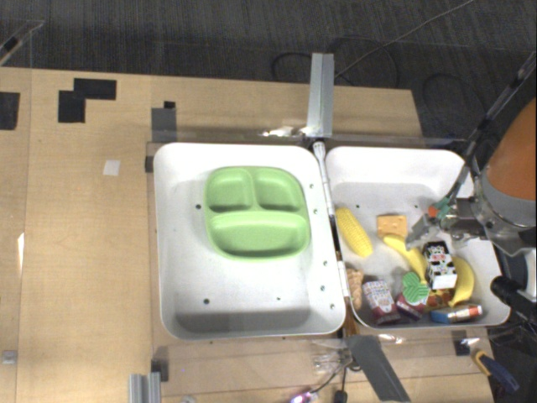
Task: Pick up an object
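Note:
The right bin holds several items in its near half. A yellow corn cob lies by the left wall, with an orange square cracker beside it. A banana sits in the middle and a second banana lies further right. Between them is a black-and-white box. My gripper hangs low over the bin's right side, just above and behind that box and to the right of the cracker. Nothing visibly hangs from it.
The left bin holds a green divided plate. Along the right bin's front lie a green leafy toy, a printed packet, a red-and-blue marker and a brown piece. A metal post stands behind the bins.

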`<state>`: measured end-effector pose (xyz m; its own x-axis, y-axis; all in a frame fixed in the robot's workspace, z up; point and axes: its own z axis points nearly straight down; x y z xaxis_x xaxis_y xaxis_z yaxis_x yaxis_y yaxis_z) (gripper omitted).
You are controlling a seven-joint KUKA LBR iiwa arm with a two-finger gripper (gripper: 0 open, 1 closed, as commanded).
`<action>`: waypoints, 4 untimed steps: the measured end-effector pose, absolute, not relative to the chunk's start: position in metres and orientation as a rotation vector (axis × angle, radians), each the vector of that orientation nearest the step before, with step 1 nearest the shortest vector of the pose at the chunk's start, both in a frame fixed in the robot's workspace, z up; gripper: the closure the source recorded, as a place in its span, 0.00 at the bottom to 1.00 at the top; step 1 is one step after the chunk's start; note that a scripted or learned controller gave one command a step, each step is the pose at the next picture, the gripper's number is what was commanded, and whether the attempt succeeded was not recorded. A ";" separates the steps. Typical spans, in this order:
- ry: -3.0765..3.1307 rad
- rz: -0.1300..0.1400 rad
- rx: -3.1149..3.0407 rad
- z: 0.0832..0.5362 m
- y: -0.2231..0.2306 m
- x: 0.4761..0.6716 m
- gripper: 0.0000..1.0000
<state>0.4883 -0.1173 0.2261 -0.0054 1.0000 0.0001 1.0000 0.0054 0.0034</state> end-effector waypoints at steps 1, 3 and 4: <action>2.342 0.014 2.077 0.091 -0.109 0.530 0.00; 2.739 0.010 1.497 0.092 -0.161 0.502 1.00; 2.383 0.017 2.023 0.091 -0.123 0.553 1.00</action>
